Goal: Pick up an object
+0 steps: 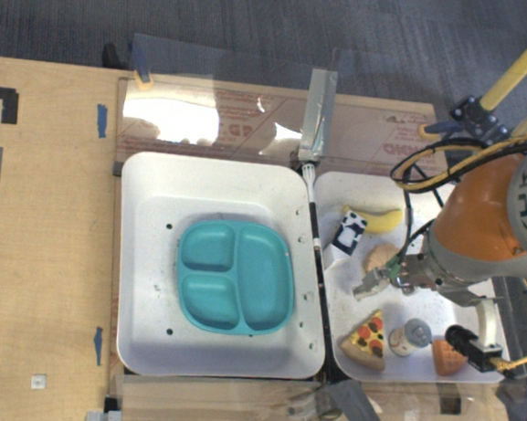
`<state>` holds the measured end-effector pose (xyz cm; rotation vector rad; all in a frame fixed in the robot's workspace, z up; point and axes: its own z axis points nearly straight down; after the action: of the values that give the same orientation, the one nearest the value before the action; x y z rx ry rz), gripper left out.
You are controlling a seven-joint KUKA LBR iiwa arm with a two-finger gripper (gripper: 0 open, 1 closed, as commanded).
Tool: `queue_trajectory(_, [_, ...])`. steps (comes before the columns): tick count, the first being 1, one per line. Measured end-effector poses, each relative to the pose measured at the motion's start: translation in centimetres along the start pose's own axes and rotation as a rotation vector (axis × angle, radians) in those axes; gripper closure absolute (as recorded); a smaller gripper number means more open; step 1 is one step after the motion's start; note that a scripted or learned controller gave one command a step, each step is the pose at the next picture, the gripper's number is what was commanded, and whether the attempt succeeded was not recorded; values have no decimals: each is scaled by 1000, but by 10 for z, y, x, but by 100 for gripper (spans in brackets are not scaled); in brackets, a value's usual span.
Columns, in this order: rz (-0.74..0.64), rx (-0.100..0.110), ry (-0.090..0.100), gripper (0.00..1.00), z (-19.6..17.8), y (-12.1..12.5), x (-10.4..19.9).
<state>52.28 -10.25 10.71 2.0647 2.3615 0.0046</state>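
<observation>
The jaws (370, 285) are hanging apart over the right bin (336, 305), gripping nothing, just left of the pizza slice (368, 337).

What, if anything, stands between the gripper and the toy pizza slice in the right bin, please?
Nothing visible does. The gripper hangs in the right white bin, and the toy pizza slice lies just below it in the view, with bare bin floor between them. The small grey-capped can sits beside the slice, off the path.

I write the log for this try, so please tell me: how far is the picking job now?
Nothing looks picked yet. The gripper is low in the right bin, beside the beige piece, and no object shows between its jaws. The pizza slice, the banana and the teal plate lie untouched. Grasping and lifting are left.
</observation>
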Motion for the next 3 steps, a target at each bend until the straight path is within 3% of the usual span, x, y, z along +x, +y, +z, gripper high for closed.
queue_trajectory(1, [-131,-8,-1,0,-114,24,30])
queue_trajectory(2, [-129,-1,0,100,-119,23,30])
queue_trajectory(3, [-122,10,3,100,-75,10,44])
